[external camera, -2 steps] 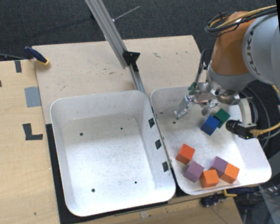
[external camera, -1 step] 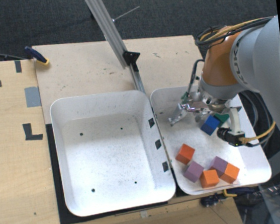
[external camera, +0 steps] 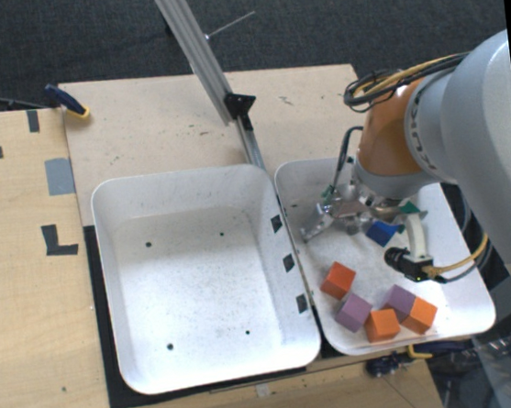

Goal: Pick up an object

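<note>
My gripper (external camera: 317,219) hangs over the upper left part of the right bin (external camera: 463,311), close to its left wall. Its fingers stand open with nothing between them. A blue block (external camera: 384,232) lies just right of the gripper, partly under the wrist. Below it, along the bin's front, lie an orange block (external camera: 339,281), a purple block (external camera: 353,310), a second orange block (external camera: 382,323), another purple block (external camera: 400,299) and a third orange block (external camera: 423,314). None of them touches the gripper.
The left bin (external camera: 115,262) sits beside the right one, and their walls meet at the middle. A slanted metal rail (external camera: 206,61) runs down to the bins' back edge. The grey arm (external camera: 467,117) covers the right bin's back right part.
</note>
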Action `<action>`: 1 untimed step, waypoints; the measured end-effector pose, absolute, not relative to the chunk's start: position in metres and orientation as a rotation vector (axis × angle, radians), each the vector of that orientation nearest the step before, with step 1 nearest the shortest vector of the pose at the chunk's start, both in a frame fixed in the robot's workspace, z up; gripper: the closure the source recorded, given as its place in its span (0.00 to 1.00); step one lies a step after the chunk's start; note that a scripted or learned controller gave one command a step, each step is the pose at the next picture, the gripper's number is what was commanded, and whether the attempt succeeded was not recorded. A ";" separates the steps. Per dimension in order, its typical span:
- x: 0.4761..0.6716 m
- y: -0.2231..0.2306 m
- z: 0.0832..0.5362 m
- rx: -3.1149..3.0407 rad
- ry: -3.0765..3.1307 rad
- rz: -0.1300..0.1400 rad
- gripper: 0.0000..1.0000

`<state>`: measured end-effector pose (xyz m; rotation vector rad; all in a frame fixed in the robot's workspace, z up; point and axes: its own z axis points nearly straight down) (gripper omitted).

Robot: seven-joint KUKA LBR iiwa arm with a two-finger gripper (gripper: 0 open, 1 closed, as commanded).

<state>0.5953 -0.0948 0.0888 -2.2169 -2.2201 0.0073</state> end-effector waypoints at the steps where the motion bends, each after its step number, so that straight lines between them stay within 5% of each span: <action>1: 0.596 -0.094 0.101 -2.217 -2.223 0.003 1.00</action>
